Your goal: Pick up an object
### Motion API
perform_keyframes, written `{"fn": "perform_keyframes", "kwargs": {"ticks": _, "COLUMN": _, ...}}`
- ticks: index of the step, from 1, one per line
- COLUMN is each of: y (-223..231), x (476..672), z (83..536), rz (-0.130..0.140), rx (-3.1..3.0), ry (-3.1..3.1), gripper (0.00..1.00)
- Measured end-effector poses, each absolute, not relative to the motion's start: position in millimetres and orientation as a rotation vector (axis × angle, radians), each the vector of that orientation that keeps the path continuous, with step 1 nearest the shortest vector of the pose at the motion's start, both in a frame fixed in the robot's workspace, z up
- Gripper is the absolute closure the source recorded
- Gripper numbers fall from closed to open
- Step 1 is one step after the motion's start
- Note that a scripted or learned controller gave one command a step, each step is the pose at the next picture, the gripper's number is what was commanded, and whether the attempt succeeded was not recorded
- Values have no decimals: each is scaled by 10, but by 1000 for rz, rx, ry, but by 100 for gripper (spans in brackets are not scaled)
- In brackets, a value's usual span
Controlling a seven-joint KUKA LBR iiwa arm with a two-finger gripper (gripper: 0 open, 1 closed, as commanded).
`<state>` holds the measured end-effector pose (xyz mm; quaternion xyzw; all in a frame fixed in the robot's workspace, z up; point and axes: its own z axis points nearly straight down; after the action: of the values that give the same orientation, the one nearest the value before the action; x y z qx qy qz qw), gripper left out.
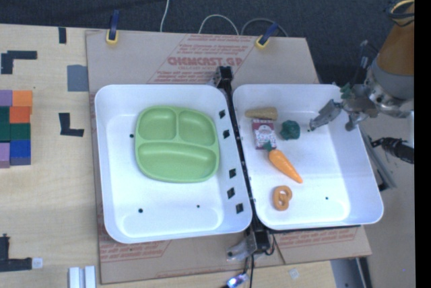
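My pincer hangs over the right bin's upper right part, fingers spread apart, gripping nothing. Objects lie left of it: green lump (nearest), carrot, pretzel, packet.

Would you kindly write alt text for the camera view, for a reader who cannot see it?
A gripper, open, hovers over the right bin, which holds a carrot, pretzel, green ball, packet and bread stick. The left bin holds a green tray.
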<state>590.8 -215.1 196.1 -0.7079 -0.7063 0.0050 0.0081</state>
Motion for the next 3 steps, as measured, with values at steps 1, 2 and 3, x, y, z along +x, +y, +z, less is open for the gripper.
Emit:
{"fn": "perform_keyframes", "kwargs": {"ticks": 1, "y": -2144, "x": 5937, "z": 2032, "rz": 6, "rx": -2215, "ry": -2220, "gripper": 0}}
{"fn": "perform_keyframes", "kwargs": {"ticks": 2, "y": -2111, "x": 5922, "z": 1344, "rz": 11, "rx": -2211, "ry": -2215, "gripper": 0}}
{"fn": "perform_keyframes", "kwargs": {"ticks": 3, "y": -2108, "x": 5919, "z": 802, "rz": 6, "rx": -2217, "ry": -2223, "gripper": 0}}
